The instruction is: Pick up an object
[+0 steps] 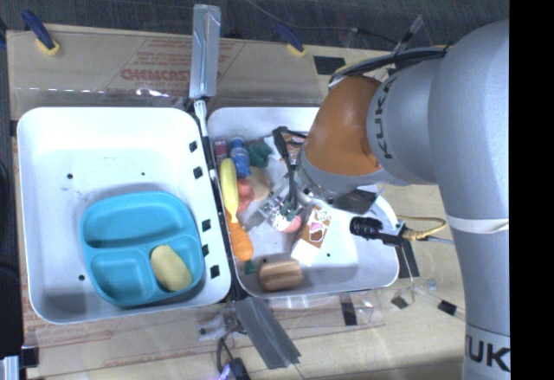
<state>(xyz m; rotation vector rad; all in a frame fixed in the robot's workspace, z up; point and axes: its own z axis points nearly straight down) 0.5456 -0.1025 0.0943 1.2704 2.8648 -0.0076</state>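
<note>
My gripper (284,207) reaches down into the middle of the right bin (381,270), under the orange wrist band. It sits among packed items. A yellow banana (228,184) lies along the bin's left wall, with an orange carrot (241,241) below it. A small white and brown carton (315,228) lies just right of the gripper. A brown loaf-shaped piece (280,273) rests near the front wall. A blue item (239,158) and a green one (258,150) sit at the back left. The arm hides the bin's back right.
The left bin (52,136) holds a blue divided tray (130,231) with a yellow potato-like item (171,267) in its front right compartment. A grey divider bar (204,49) stands between the bins at the back. Cardboard lies behind both bins.
</note>
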